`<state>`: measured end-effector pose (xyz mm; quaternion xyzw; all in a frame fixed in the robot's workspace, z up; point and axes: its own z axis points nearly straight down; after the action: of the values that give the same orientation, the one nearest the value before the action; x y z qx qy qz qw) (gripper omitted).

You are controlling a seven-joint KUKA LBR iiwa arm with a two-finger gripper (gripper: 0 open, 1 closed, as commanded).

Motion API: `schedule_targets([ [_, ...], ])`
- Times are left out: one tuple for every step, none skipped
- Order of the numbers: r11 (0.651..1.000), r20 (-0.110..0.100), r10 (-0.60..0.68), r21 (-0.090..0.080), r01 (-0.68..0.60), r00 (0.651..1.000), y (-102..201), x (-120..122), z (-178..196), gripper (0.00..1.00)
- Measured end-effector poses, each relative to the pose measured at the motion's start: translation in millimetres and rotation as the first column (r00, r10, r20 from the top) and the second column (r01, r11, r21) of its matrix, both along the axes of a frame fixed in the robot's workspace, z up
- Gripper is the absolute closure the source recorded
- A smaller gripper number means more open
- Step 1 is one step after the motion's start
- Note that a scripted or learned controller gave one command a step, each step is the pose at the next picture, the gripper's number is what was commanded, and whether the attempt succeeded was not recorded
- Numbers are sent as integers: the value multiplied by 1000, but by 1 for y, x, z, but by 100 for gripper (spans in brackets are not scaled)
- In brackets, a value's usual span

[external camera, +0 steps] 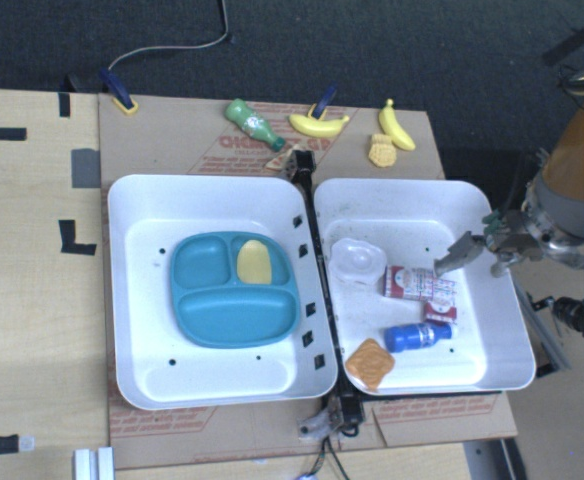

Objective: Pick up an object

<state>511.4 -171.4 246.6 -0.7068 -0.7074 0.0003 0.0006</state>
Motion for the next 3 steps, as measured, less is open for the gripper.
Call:
schedule_targets([
  [1000, -2, -1, 1, 1, 1000, -17, -1, -86, 0],
  [1000, 11, -3, -7, 3, 1000, 6, -1, -157, 0],
  [1000, 2, 2, 0, -2, 1000, 51, 77, -151, 0],
])
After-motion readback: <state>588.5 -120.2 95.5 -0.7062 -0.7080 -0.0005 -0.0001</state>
